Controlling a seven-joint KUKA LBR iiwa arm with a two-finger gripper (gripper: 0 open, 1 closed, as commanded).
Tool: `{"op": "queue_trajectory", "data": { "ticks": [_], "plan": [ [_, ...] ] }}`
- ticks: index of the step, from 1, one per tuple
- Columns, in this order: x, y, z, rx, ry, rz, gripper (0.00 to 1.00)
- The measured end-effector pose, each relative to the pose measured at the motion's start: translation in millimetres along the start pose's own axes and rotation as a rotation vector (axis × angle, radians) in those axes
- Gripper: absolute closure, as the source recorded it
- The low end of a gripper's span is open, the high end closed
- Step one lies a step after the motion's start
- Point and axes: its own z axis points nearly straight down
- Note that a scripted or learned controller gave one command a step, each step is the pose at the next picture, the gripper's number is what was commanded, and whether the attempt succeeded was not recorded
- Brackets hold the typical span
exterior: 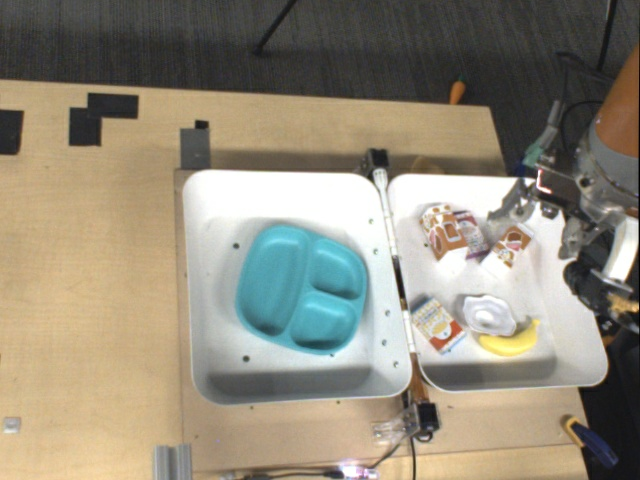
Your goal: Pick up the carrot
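Robotics lab: plywood bench (90,298), 2 white bins (205,268), loose cables (400,448), tripod leg (290,13).

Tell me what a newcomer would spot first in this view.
The teal tray, with three compartments, sits in the left bin and draws the eye first. In the right bin lie small packets, a white cup and a yellow banana at the near side. The arm reaches in over that bin's far right corner.
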Motion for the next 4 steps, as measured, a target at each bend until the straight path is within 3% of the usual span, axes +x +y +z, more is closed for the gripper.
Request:
{"op": "queue_trajectory", "data": {
  "ticks": [1, 2, 3, 4],
  "plan": [
    [26, -30, 85, 0.009, -0.003, 0.123, 0.00],
    [52, -42, 117, 0.012, -0.003, 0.184, 0.00],
    [76, -53, 158, 0.013, -0.004, 0.153, 0.00],
    [-10, -18, 163, 0.007, -0.003, -0.311, 0.00]
  ]
}}
